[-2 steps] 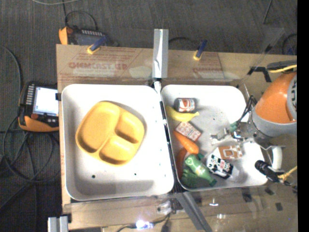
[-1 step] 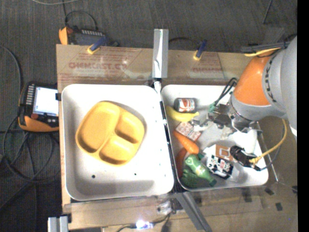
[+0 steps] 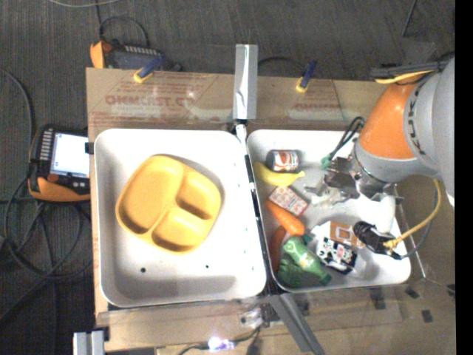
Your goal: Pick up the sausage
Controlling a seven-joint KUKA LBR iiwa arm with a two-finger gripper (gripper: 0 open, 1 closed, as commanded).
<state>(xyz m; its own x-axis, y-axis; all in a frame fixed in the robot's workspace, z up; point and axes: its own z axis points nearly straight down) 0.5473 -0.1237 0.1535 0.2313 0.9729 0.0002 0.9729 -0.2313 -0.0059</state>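
Note:
The sausage (image 3: pixel 276 244), a short reddish-brown piece, lies by the left wall of the right bin (image 3: pixel 403 272), between the orange carrot (image 3: pixel 286 217) and the green bag (image 3: pixel 300 263), which partly covers its lower end. My gripper (image 3: pixel 334 180) hangs over the middle of the right bin, up and to the right of the sausage and well apart from it. It is dark and seen from above.
The right bin also holds a can (image 3: pixel 285 159), a banana (image 3: pixel 278 176), a small patterned box (image 3: pixel 287 198), a printed card (image 3: pixel 338 253) and an orange packet (image 3: pixel 342 231). In the left bin (image 3: pixel 111 272) lies a yellow divided plate (image 3: pixel 170 202). A yellow cable (image 3: pixel 417 224) loops at the right.

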